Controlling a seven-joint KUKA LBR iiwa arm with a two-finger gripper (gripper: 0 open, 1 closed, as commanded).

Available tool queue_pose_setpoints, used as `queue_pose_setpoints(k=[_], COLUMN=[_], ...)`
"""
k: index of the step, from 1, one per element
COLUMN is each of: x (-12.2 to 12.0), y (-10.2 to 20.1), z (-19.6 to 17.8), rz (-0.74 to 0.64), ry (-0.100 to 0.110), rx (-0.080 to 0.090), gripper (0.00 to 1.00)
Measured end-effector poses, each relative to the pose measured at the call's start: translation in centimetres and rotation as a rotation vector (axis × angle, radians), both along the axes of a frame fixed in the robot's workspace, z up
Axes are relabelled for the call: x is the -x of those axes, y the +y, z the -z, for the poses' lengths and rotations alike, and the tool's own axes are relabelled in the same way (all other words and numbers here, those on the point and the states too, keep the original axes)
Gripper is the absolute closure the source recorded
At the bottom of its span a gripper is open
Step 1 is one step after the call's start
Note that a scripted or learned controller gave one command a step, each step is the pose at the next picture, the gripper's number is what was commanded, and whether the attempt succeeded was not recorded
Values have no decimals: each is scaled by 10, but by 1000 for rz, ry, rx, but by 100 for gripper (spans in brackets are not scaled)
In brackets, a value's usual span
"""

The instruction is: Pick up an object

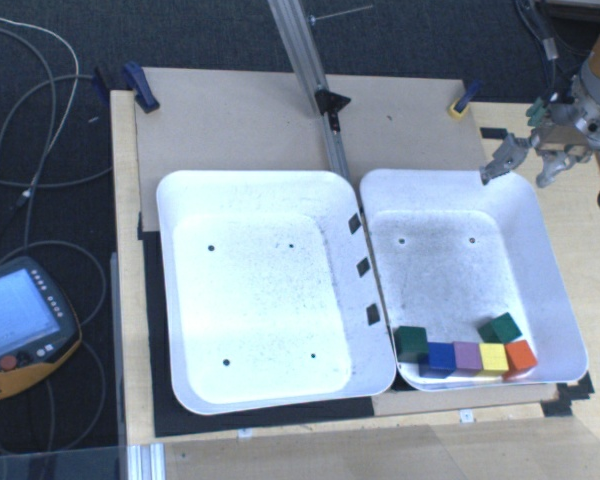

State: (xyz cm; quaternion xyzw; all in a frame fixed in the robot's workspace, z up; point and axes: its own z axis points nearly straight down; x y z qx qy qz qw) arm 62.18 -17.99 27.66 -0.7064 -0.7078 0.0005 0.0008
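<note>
The gripper hung with fingers spread and nothing between them, above the far rim of the right bin. Coloured blocks sat along that bin's near wall. Approach seemed underway; descending toward a block looked next.

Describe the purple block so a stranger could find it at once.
Look in the right-hand white bin, along its near edge, where small blocks sit in a row. The purple block lies mid-row, between the blue block and the yellow block; it is the only purple one.
</note>
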Motion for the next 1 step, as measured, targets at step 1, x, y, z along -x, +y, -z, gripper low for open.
queue_pose_setpoints(k=[1], x=[4], y=[-38], z=[182], rz=[3], ry=[8], rx=[-2], gripper=[0])
